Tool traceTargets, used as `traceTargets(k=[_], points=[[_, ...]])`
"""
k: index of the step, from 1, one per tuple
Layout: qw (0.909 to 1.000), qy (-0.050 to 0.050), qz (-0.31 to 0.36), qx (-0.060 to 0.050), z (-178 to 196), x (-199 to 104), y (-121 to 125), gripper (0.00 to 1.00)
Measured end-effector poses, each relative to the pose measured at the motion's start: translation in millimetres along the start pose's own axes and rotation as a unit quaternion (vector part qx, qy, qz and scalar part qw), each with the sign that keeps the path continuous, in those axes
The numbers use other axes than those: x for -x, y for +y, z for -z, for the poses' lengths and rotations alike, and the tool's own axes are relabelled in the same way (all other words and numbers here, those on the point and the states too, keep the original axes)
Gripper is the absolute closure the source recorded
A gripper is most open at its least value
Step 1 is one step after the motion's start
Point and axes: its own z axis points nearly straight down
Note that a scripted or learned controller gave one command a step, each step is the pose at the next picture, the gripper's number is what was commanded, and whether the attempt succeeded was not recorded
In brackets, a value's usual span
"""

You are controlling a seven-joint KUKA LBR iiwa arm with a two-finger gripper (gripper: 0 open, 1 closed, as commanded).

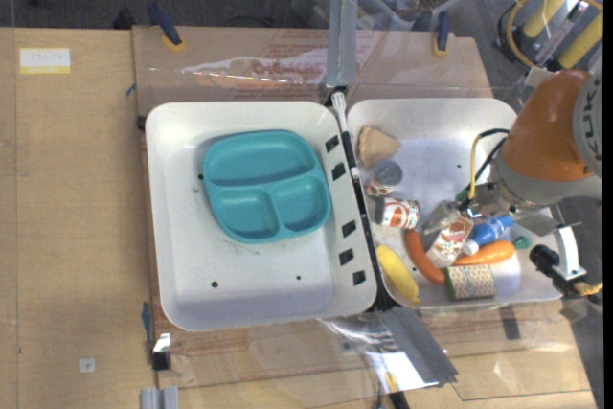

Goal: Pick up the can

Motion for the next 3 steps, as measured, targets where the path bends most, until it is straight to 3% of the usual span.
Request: traceTargets(k=[1, 2, 3], points=[[1.0, -0.002, -0.001, 0.007, 13.0, 0.7, 4.3, 1.0], [0.9976, 0.002, -0.069, -0.007, 112.2, -74.2, 21.0, 1.0], [0.998, 0.0, -0.063, -0.006, 238.2, -5.1, 102.6, 1.0]])
